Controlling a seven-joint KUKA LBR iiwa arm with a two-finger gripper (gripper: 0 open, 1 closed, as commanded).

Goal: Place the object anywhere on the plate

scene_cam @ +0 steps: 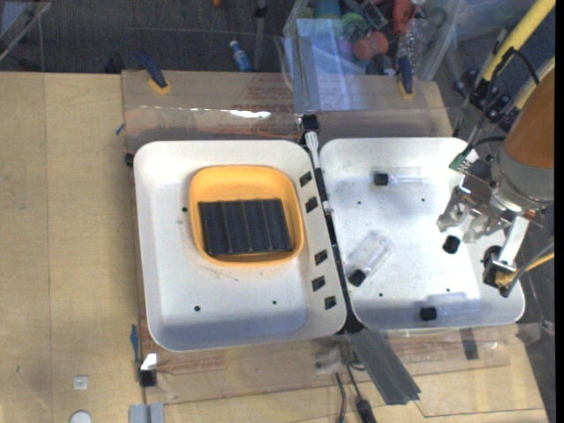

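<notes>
Two white bins are seen side by side from above. Nothing has yet been placed on the orange plate, which lies in the left bin and carries only a dark ribbed slab. Three clear tubes with black caps are scattered in the right bin: one near the back, one by the divider, one at the front. The gripper hangs over the right bin's right side; whether anything is held cannot be told, so the task is judged barely begun
</notes>
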